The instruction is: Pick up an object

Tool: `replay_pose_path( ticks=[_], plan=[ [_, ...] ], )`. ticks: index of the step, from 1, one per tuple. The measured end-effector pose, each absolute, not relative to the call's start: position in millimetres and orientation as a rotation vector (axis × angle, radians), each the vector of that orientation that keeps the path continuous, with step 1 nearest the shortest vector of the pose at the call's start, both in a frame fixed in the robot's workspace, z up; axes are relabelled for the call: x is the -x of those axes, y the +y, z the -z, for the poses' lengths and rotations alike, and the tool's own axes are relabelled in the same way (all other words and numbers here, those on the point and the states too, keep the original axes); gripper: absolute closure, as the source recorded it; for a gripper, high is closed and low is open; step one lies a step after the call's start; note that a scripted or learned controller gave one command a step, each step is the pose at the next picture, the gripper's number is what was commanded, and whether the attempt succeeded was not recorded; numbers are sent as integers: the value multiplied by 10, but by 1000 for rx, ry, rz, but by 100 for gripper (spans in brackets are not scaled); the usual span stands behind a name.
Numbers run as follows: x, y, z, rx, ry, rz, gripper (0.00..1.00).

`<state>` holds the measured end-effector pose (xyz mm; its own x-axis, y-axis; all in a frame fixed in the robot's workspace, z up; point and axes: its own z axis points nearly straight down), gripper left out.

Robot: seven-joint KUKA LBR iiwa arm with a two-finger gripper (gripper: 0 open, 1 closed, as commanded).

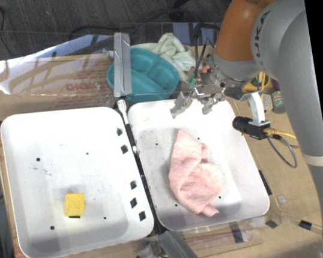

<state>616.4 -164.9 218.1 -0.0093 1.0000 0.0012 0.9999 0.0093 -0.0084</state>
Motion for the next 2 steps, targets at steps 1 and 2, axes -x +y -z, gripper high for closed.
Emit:
replay_pose_path(
  ticks=[1, 2],
  plan=[
    [-6039, -1779, -2448, 1967, -2448, -3, 0],
    [-6219, -1502, -2017, 1819, -2554, -6, 0]
  ],
)
